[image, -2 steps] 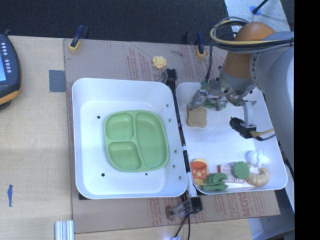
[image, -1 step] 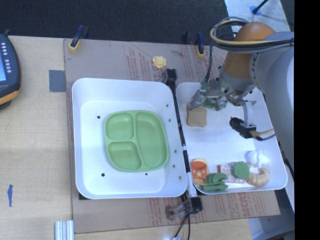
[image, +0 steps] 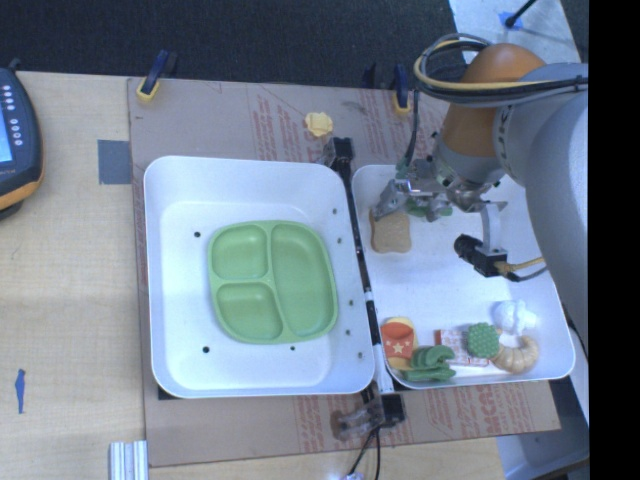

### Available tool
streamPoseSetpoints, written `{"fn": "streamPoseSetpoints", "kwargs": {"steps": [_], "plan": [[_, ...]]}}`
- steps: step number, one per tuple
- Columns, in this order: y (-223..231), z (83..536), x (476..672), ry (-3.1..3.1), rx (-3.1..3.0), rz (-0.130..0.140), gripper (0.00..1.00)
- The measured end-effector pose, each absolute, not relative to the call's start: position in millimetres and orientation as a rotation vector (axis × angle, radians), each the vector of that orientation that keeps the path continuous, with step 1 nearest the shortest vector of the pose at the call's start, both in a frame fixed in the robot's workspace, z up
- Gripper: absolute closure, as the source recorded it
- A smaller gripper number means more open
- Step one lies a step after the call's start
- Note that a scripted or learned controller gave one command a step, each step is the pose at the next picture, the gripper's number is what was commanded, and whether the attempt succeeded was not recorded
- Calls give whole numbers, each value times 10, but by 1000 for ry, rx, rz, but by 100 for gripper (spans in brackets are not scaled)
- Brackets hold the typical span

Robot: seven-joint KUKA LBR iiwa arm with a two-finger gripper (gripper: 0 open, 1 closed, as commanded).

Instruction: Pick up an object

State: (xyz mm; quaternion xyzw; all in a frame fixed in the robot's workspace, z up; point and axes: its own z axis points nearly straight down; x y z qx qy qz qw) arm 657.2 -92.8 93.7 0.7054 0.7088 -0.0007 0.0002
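- Your gripper (image: 392, 200) hangs low over the far left corner of the right bin (image: 530, 278), directly above the tan bread-like piece (image: 391, 234). You can make out one finger reaching down toward the top edge of that piece, but whether the gripper is spread or closed you cannot tell from this angle — so do not count anything as held.
- The bread piece lies flat on the bin floor, close to the left wall. A flat, low thing gives little to bite on; if the descent stops short, expect the tips to skim over it or push it along.
- That wall is the second worry. A finger coming down on the wall side could catch the rim, or wedge the piece against it rather than straddle it.
- The black cable fitting (image: 482, 255) dangles just beside the piece, to its right. It could drag across the floor or snag on a lift.
- The other candidates — the red and yellow packet (image: 398, 340), the green leafy toy (image: 431, 363), the green round toy (image: 483, 339), the croissant (image: 517, 354) — sit crowded along the near wall, well apart from the gripper. They are in no danger now.
- The green divided plate (image: 272, 280) rests alone in the left bin (image: 165, 268), out of play.
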Motion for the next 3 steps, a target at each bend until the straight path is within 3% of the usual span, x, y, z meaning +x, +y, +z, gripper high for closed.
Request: {"fn": "streamPoseSetpoints", "kwargs": {"steps": [2,3], "plan": [[-931,937,6560,2225,2218,-2,0],[-391,1966,5838,2233,2217,-2,0]]}}
